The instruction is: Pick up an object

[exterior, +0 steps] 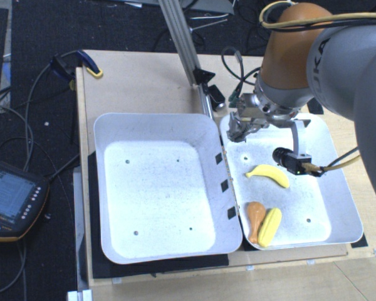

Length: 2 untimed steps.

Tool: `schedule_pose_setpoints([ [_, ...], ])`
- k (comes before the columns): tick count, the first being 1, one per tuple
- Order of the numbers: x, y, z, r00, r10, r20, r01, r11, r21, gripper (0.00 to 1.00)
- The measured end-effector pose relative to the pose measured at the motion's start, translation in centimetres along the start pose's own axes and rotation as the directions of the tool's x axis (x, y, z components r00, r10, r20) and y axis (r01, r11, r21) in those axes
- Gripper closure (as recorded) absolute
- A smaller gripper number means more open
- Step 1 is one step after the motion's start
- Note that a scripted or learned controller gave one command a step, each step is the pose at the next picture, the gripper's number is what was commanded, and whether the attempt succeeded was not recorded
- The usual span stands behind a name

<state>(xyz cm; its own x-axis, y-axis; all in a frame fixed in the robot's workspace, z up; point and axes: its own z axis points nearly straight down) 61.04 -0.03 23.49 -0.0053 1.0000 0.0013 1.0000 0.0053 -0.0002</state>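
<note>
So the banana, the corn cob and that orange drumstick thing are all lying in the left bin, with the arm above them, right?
Not quite: the camera view shows the banana, corn cob and orange drumstick lying in the right bin, not the left bin. The arm's end effector does hang over that right bin's far end.

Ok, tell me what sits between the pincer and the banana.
Nothing visible. The pincer hangs over the upper left of the right bin; bare white floor separates it from the banana lower right of it.

I see bins (156, 256) white, speckled | banana (269, 175) yellow | drumstick (255, 218) orange | corn (269, 226) yellow | surface (138, 83) tan
</note>
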Motion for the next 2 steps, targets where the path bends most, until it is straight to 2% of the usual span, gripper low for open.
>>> schedule_pose_setpoints([
  [2, 9.3, -5.8, -0.9, 1.000, 0.001, 0.000, -0.001, 1.000, 0.000, 1.00],
])
